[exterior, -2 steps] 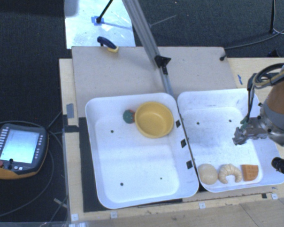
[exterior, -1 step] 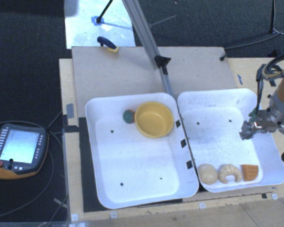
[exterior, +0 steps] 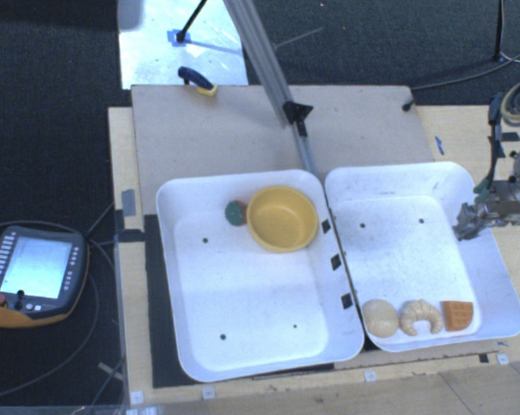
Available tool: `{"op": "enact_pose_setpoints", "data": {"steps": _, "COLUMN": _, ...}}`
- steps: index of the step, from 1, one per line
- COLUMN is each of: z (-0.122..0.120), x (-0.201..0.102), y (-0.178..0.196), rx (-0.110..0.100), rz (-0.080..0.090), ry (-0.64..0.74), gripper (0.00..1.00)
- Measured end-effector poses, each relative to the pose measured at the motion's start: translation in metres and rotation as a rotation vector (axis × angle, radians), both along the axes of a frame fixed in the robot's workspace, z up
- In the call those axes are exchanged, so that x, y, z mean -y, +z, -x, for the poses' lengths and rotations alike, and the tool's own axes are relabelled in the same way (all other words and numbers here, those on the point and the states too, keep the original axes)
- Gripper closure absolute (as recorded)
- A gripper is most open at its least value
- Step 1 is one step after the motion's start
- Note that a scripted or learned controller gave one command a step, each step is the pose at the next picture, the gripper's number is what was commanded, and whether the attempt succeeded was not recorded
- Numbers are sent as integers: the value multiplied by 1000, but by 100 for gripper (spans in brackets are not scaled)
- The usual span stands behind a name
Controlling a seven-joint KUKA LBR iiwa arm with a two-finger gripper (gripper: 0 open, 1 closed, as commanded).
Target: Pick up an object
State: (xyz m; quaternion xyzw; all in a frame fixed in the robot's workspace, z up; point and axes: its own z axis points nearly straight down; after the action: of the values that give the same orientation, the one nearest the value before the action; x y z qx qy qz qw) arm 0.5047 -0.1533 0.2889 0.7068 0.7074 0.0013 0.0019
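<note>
A yellow bowl [exterior: 282, 218] sits at the back of the left bin [exterior: 248, 332], with a small dark green object [exterior: 235, 213] touching its left side. Along the front of the right bin [exterior: 399, 239] lie a pale round bun [exterior: 380, 317], a croissant [exterior: 421, 316] and an orange square piece [exterior: 457, 314], side by side. My gripper [exterior: 467, 223] hangs at the right bin's right rim, reaching in from the right edge of the view. It stands well behind the three items and nothing shows between its fingers.
A metal pole [exterior: 266, 60] slants across the board behind the bins, ending at a black clamp [exterior: 296, 113]. A yellow and blue clamp [exterior: 196, 79] lies at the board's back left. A teach pendant [exterior: 31, 274] rests left of the bench.
</note>
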Motion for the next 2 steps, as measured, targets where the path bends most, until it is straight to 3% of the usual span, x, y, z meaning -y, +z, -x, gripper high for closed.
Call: {"op": "enact_pose_setpoints", "data": {"steps": 2, "z": -45, "x": -108, "y": -16, "rx": -4, "rz": -2, "ry": 4, "gripper": 100}}
